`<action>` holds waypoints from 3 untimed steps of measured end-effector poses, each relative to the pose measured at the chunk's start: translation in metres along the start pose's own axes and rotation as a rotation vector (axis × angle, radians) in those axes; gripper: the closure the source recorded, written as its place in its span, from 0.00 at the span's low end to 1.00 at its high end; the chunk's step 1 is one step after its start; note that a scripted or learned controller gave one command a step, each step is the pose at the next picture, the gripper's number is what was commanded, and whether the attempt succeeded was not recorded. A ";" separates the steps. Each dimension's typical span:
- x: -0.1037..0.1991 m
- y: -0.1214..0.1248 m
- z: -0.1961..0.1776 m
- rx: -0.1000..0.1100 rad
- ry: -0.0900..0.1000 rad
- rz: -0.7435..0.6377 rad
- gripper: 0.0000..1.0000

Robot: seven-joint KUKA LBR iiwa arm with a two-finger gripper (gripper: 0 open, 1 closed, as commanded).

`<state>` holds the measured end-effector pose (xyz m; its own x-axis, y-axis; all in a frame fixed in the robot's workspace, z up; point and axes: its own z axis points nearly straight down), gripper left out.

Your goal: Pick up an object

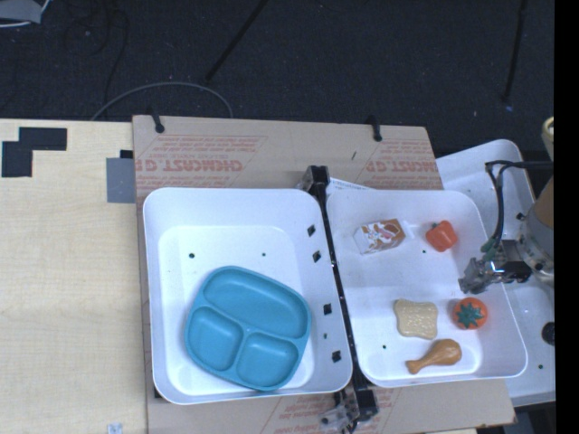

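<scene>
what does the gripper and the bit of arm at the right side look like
The gripper is a small dark grey metal assembly with paler silvery parts, seen over the right edge of the right bin. A thin black cable loops up and over from it. Behind it a tan to orange piece of the arm sits at the frame edge.

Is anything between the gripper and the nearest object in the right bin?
Nothing visible. The gripper hangs over the right bin, just above and left of the tomato, with only bare bin floor between them in this slanted view.
</scene>
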<state>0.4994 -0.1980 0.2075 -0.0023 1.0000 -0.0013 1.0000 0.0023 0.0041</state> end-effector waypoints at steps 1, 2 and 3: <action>0.000 0.000 -0.009 0.005 0.002 0.000 1.00; 0.053 0.019 -0.001 0.008 0.004 -0.002 1.00; 0.098 0.030 0.006 0.009 0.004 -0.001 1.00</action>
<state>0.5295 -0.0998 0.2018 -0.0036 1.0000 0.0024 1.0000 0.0036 -0.0045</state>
